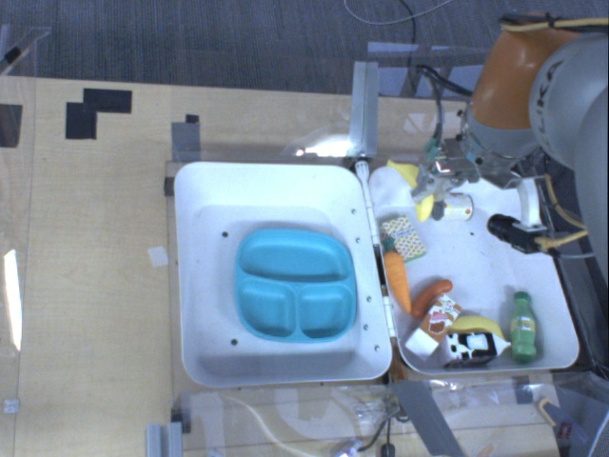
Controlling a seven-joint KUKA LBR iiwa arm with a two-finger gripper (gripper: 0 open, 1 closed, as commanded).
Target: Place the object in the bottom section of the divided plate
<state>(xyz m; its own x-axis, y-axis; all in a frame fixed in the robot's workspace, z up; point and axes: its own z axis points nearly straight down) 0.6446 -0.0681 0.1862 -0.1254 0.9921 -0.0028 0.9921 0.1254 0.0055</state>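
On the desk: two white bins lay side by side — left bin (205, 255) and right bin (547, 284).
Plate: a blue divided plate (293, 284) sat in the middle of the left bin, with one long section at the far side and two smaller ones at the near side.
Arm: the grey arm (561, 74) with its orange band reached in from the right, over the far end of the right bin.
Gripper: the gripper (436, 187) hung low over the right bin's far-left corner, close to a yellow object (403, 172) — whether its fingers were open or closed on anything, I could not tell.
Near the gripper: a small white cylinder (459, 209) lay just beside it, and a patterned square (406, 240) a little nearer.
Right bin, near end: a carrot (397, 282) lay along the left wall; a sausage (431, 295), a banana (474, 327), a green bottle (522, 327) and a black-and-white toy (468, 348) clustered together.
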